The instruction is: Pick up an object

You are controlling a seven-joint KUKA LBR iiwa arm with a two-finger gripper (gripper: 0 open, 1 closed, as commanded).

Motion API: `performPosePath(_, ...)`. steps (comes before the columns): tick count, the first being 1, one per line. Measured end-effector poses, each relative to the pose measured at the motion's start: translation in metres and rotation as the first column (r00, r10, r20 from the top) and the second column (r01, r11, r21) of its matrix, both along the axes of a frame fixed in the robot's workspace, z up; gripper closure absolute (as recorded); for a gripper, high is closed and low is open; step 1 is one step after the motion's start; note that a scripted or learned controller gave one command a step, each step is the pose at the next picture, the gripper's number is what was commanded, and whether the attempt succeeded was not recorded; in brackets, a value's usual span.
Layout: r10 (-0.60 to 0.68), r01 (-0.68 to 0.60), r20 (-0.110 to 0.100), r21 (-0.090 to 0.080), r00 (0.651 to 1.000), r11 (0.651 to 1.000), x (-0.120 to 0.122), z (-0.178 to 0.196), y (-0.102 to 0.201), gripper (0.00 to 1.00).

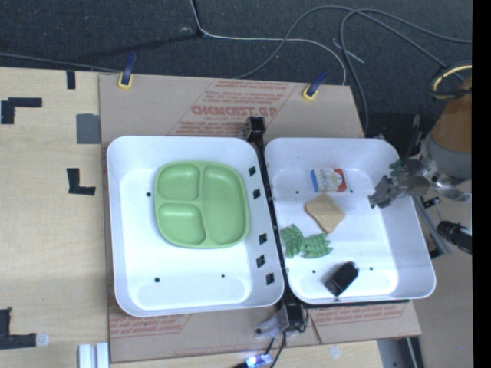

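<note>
In the right bin [399,228] lie a tan bread-like piece [325,213], a small white packet with blue and red print [328,179], a green leafy piece [305,242] and a black block [341,277]. My gripper [390,188] hangs at the bin's right wall, right of the tan piece and apart from all the objects. Nothing is seen between its fingers.
The left bin [130,205] holds a green divided plate [202,204]. Black clips run along the divider [265,205] between the bins. Cables cross the dark floor behind the bench. The arm's orange band [453,125] is at the right edge.
</note>
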State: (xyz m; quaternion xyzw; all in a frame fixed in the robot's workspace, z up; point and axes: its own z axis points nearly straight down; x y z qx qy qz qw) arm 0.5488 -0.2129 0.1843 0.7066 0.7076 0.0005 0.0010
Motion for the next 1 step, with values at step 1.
performPosePath(1, -0.001, 0.001, 0.003, -0.002, 1.0, 1.0, -0.0036, 0.0614, -0.0046, 1.0)
